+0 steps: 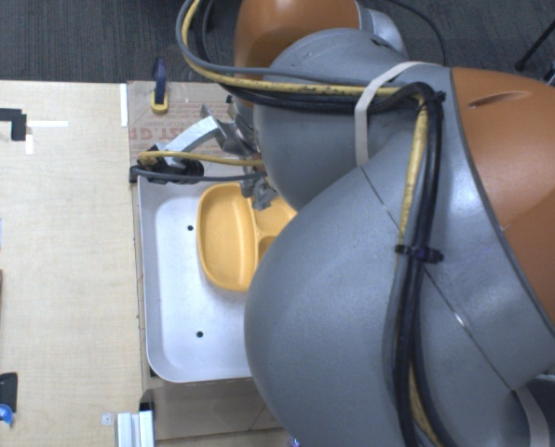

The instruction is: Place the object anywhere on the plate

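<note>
Pale wooden bench top [59, 250] is seen across the nine o'clock side. A white bin [170, 296] is set just beside it toward the centre, its floor bare at six o'clock. A yellow plate [226, 238] lies in the bin's twelve o'clock half, partly covered by the arm. The grey and orange arm [408, 250] is spread from centre to three o'clock. Of the gripper, neither position nor state can be told. The task object cannot be made out.
</note>
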{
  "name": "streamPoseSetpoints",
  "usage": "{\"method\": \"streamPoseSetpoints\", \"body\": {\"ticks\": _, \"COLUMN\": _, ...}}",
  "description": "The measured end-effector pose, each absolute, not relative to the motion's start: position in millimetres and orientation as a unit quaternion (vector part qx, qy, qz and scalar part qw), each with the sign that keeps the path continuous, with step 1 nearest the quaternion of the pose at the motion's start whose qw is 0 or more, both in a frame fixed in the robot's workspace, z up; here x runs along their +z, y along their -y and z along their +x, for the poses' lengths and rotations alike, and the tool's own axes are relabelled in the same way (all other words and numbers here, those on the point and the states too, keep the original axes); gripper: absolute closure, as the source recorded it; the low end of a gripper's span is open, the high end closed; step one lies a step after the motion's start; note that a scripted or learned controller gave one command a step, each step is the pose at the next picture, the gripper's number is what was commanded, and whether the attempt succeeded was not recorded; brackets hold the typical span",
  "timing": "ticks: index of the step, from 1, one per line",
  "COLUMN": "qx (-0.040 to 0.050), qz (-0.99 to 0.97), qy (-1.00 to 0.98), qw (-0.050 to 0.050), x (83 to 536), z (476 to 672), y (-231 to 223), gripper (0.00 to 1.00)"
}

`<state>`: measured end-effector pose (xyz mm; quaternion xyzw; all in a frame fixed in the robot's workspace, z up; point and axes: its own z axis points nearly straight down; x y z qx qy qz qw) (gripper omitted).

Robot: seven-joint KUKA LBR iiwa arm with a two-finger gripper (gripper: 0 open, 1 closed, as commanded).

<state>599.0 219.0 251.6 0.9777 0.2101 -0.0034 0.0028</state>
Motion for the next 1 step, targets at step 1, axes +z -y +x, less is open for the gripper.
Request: {"method": "streamPoseSetpoints", "body": {"ticks": 1, "qx": -0.0026, "qz": 0.945, "qy": -0.328, "qw": 0.001, "x": 194.9, "z": 617.8, "y": -227.7, "gripper": 1.00}}
